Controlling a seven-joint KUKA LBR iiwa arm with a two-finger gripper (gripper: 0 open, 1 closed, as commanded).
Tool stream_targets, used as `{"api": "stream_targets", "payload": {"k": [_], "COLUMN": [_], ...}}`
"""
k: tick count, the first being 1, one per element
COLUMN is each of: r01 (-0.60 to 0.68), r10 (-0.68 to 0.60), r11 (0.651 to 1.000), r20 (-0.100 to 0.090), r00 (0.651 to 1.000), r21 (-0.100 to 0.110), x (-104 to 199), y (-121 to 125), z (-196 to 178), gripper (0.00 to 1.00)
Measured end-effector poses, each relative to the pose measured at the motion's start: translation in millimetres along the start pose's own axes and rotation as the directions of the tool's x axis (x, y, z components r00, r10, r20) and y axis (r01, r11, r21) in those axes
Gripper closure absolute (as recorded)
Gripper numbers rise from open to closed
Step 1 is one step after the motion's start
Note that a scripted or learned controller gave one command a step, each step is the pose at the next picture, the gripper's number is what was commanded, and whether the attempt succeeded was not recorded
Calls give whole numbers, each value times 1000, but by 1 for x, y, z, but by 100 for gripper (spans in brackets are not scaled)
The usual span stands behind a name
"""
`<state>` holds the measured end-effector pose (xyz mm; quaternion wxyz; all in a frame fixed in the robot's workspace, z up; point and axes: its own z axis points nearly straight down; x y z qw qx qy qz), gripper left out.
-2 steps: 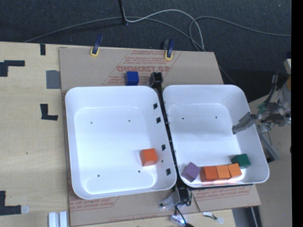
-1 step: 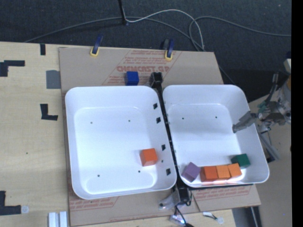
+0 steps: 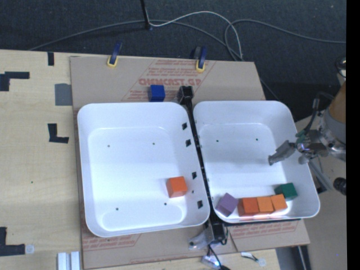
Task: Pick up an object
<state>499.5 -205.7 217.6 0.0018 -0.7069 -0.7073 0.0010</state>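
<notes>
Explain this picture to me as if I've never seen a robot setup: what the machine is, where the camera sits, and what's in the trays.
One camera looks down at a slant on a bench with two white bins. The left bin holds one orange block. The right bin holds a purple block, a row of orange blocks and a green block along its near edge. A robot arm reaches in from the right; its gripper hangs over the right bin, holding nothing visible. A blue block lies outside, behind the bins.

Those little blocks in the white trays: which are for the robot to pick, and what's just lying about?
For the job:
orange cube
purple block
orange blocks
green block
gripper

Lying about:
blue cube
clamps
cables
</notes>
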Motion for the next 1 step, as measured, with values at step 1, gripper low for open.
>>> {"api": "stream_targets", "payload": {"k": [1], "r01": [0], "r10": [0], "r11": [1000], "r20": [-1], "r00": [1000], "r21": [2], "x": [4], "y": [-4], "z": [62], "gripper": [0]}}
